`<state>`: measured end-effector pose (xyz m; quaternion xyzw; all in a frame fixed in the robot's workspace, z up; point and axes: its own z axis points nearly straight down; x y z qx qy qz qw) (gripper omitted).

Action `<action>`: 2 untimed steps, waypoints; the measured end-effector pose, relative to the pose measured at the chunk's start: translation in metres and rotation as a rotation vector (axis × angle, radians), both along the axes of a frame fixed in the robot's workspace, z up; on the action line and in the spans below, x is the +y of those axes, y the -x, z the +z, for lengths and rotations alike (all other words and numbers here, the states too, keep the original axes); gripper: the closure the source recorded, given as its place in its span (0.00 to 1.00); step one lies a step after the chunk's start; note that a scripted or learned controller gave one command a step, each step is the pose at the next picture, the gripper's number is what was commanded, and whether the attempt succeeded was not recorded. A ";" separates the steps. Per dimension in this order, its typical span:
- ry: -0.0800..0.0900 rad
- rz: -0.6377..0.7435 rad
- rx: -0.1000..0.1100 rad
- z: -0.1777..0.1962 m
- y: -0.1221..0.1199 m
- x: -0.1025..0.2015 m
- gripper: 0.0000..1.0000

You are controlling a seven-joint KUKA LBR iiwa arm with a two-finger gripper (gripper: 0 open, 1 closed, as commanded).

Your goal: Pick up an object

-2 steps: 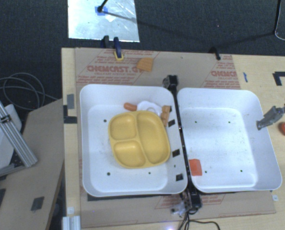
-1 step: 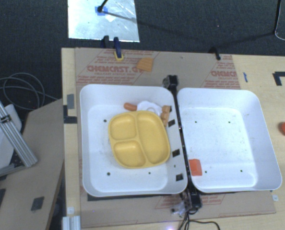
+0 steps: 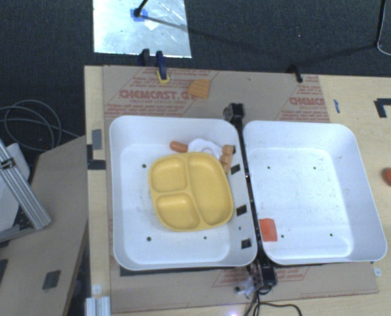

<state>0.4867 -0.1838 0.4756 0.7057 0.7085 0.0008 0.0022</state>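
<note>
The left bin (image 3: 126, 196) holds a yellow divided tray (image 3: 190, 191), with an orange sausage-shaped piece (image 3: 178, 147) and a tan block (image 3: 227, 155) at its far edge. In the right bin (image 3: 360, 196), an orange block (image 3: 267, 229) sits in the near-left corner. I cannot tell the arm's pose or how the fingers stand.

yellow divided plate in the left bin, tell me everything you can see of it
The yellow divided plate looks like matte plastic, rounded-square, with three compartments: two at the far side, one wider at the near side. It lies flat, face up, turned slightly askew, on the floor of the left bin, right of centre. Its far edge overlaps a white object.
</note>
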 end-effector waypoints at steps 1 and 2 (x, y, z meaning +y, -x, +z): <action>-0.003 -0.004 0.008 -0.113 0.000 -0.006 0.00; 0.004 0.000 -0.010 -0.008 0.000 -0.024 0.00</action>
